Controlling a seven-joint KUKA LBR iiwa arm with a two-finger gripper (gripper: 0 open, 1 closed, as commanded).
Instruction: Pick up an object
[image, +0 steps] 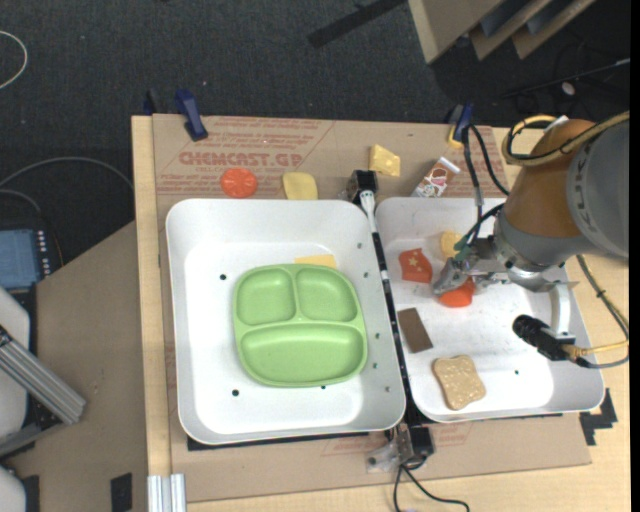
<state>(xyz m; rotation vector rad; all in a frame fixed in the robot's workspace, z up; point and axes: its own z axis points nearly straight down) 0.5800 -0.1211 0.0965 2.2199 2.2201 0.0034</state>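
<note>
Hand (462, 272) down low in the near bin (530, 395), right on top of a small orange-red piece (457, 294), probably the target. Can't tell hand state (apart, together or clamped on something): too small and shadowed from above. Main risk: closing off-centre on that rounded-looking piece and squirting it out sideways, likely towards the red block (415, 265) just beside the hand on the side away from the arm. Second risk: grabbing two things at once, given the red block that close and a small yellow bit (449, 242) just behind the hand, towards the back of the bin. Also possible: pushing down too hard and pinning the piece to the bin floor instead of gripping it, or coming up with nothing after a shallow pinch. Brown bar (413, 329) and slice of bread (459, 381) on the camera side of the hand, clearly apart from it, unlikely to get in the way. Green plate (298, 325) in the other bin (200, 300), well beyond the red block, no concern. Loose bits on the worktop (150, 260) behind the bins also out of play. No calling this a hold without the piece seen clear of the bin floor.
</note>
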